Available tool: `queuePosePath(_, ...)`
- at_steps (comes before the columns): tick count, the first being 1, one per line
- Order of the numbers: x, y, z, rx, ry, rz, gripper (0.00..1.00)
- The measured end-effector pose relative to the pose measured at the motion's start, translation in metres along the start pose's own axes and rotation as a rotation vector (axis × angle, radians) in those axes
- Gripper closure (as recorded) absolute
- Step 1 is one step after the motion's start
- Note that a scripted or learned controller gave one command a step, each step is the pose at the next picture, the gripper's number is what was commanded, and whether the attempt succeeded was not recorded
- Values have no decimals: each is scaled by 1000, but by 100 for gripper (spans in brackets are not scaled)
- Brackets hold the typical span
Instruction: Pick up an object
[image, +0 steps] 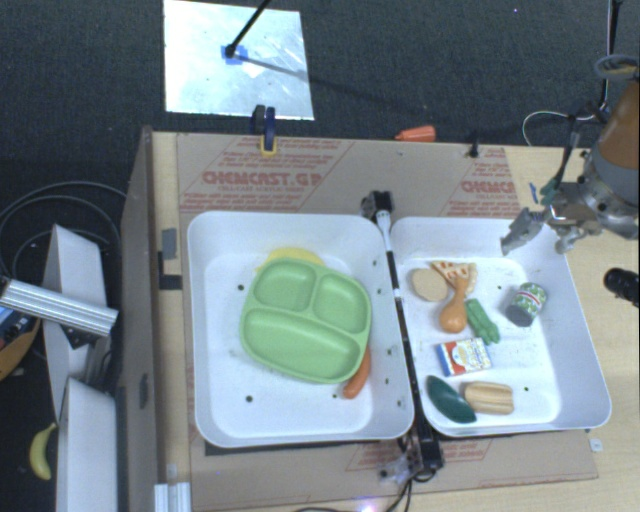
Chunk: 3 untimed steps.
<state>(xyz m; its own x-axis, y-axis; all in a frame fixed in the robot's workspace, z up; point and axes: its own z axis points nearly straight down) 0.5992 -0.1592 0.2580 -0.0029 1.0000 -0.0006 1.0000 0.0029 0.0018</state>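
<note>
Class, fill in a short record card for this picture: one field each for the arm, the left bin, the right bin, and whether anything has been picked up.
arm: gripper above the right bin's far right corner
left bin: green divided plate, a yellow item under its far edge, an orange carrot-like toy at its near edge
right bin: pizza slice toy, orange drumstick-like toy, green pepper-like toy, small can, small carton, hot dog bun toy, dark green toy
picked up: nothing seen between the fingers

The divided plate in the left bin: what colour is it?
Light green; the divided plate shows best in the camera view.
</note>
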Motion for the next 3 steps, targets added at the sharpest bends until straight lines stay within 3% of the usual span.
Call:
queuePosePath(1, 56, -6, 173, 15, 6, -5, 0)
queuePosePath(2, 67, -38, 175, 5, 2, 2, 0)
queuePosePath(3, 66, -36, 163, -1, 1, 1, 100)
